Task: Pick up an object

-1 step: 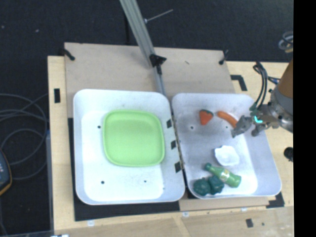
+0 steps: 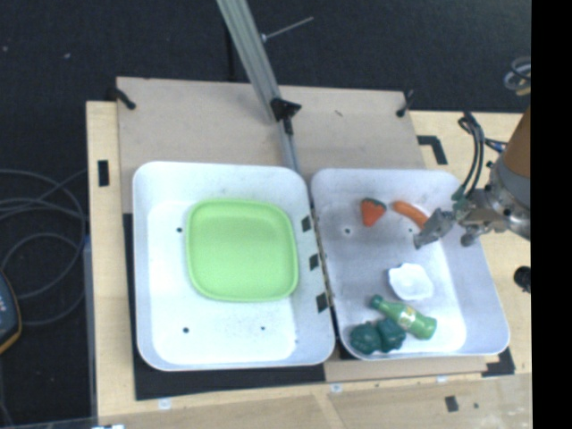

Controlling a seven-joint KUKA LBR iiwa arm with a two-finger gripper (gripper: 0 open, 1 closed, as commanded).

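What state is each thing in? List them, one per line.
green plate: flat in left bin.
strawberry: loose in right bin.
carrot: loose, near the end effector.
white cup: resting, untouched.
green bottle: lying on its side.
dark green toy: against the bottle.

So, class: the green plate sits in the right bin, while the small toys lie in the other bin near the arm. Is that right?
Not quite. The camera view shows the green plate in the left bin. The small toys lie in the other, right bin, near the arm, as stated.
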